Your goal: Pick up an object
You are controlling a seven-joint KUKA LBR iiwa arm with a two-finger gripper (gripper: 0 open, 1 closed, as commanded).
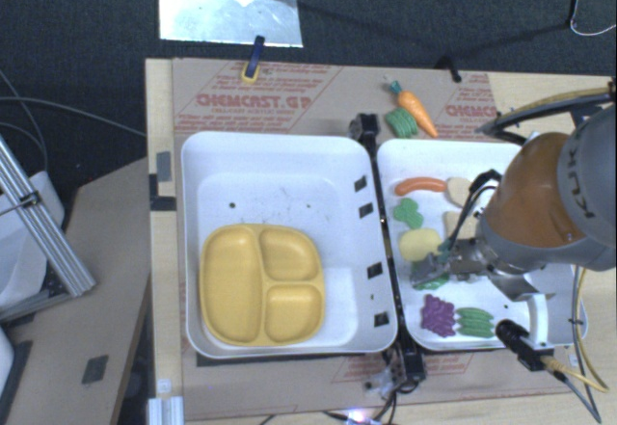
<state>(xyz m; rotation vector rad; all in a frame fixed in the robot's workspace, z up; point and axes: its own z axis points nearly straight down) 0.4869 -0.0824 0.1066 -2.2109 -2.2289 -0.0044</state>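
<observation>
- Target here looks like the yellow toy lump [419,244], lemon or potato maybe, sitting in the right bin [501,155] near its left wall, roughly mid-bin. It's the piece closest to the gripper [431,270].
- Progress-wise: nothing is lifted yet. The gripper is low in the right bin, just below the yellow piece, so I'd call this the approach/grasp stage, with the actual pick and lift left to do.
- Orientation: the yellow piece is a squat oval, long axis running roughly left-right across the view. No real "pointing" end to it.
- Pincer state: honestly can't tell, the wrist and cabling cover that bit.
- Neighbours: green leafy piece [408,213] just above it, orange sausage [421,186] further up, purple grapes [438,315] and green pod [475,321] below.
- Left bin [280,155] holds a yellow divided tray [260,282]; a toy carrot [416,109] lies outside on the bench.
</observation>
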